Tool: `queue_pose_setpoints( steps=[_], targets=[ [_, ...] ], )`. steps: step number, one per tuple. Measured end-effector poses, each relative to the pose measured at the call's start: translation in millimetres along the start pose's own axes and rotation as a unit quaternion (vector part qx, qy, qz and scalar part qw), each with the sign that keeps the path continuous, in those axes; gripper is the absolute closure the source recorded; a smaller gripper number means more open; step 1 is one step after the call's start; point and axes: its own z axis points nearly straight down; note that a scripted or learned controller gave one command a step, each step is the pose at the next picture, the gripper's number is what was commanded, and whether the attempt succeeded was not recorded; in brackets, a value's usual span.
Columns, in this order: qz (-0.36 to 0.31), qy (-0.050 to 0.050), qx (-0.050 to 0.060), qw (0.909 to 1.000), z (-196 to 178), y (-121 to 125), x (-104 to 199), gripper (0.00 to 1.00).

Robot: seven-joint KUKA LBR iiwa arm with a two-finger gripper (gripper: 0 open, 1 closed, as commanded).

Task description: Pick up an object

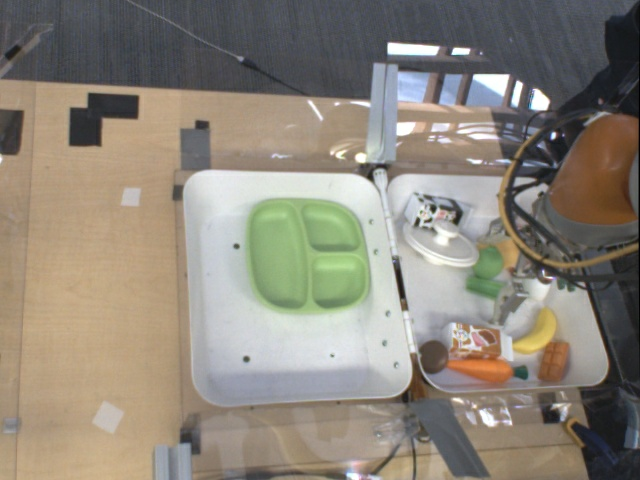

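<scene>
A green divided tray (306,255) is seen in the left bin (215,368), left of the carrot (479,370). The gripper (512,303) is poised above the carrot, beside the banana (537,332); whether the jaws are spread cannot be told.

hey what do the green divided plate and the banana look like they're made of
Green divided plate: probably molded plastic, matte with a soft sheen, one even color and rounded compartment walls. Banana: likely a plastic toy, smooth and uniformly bright yellow, though it is small here.

Green divided plate (306,255) in the left white bin (215,298)
</scene>
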Motion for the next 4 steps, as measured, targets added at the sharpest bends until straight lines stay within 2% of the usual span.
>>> queue_pose_setpoints(
  steps=[1, 2, 3, 4],
  targets=[
    [-0.009, -0.007, 0.002, 0.9999, -3.3, 30.8, 22.4, 0.00],
    [-0.014, -0.008, 0.005, 0.9999, -3.4, 39.5, 26.8, 0.00],
    [0.008, 0.002, 0.000, 1.0000, 0.9, 72.6, -40.0, 0.00],
    [0.033, 0.002, 0.000, 0.9995, 1.1, 66.7, -17.6, 0.00]
  ],
)
